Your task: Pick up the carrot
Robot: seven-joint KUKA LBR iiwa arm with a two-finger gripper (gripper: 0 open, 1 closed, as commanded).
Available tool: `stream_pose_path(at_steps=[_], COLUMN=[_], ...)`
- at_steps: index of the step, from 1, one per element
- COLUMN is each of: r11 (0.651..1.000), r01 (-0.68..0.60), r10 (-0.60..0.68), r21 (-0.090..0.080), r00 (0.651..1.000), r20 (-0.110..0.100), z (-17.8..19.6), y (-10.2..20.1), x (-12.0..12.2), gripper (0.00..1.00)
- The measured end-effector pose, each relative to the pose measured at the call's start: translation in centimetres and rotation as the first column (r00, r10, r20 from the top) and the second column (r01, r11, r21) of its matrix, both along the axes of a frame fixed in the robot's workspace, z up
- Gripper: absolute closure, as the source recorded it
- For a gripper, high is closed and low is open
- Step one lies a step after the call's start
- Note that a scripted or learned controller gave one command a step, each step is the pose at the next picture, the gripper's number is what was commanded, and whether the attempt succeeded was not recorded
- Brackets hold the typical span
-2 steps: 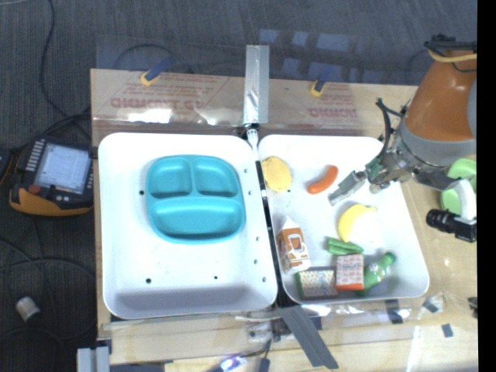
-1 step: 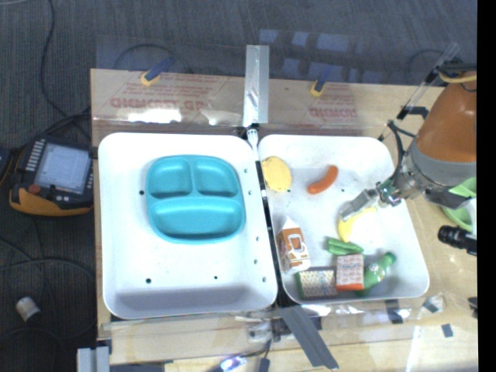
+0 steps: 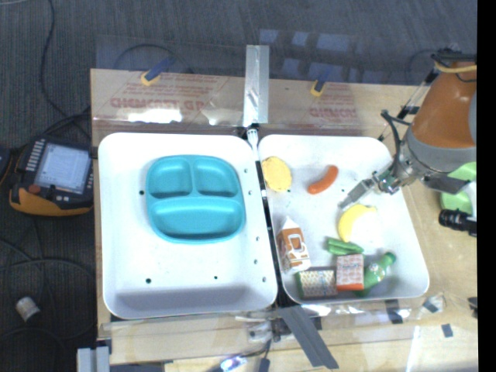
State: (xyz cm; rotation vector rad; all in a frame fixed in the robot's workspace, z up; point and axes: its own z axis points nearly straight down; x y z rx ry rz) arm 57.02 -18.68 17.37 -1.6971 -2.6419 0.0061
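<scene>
The carrot [image 3: 323, 179] lies loose on the floor of the right bin [image 3: 403, 231], a stubby orange piece tilted on a slant, toward the bin's far wall. Left of the carrot sits a round yellow fruit [image 3: 277, 173]. Nearer than the carrot, a banana [image 3: 354, 221] rests just under the gripper [image 3: 360, 194], which reaches in low to the carrot's right and carries nothing; how far apart its fingers stand I can't tell from here. Further forward of the carrot lie a green pod [image 3: 343, 246], a small orange-and-white carton [image 3: 293, 249] and two boxes [image 3: 335, 277], their printing too small to read. The left bin [image 3: 124, 285] holds a blue divided tray [image 3: 194, 196].
</scene>
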Motion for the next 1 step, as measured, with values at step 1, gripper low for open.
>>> stream_pose_path(at_steps=[1], r11=[0.962], r01=[-0.273], r10=[0.273], r21=[-0.002], r00=[0.962], r20=[0.005], z=[-8.31], y=[1.36], x=[2.55], gripper=[0.0])
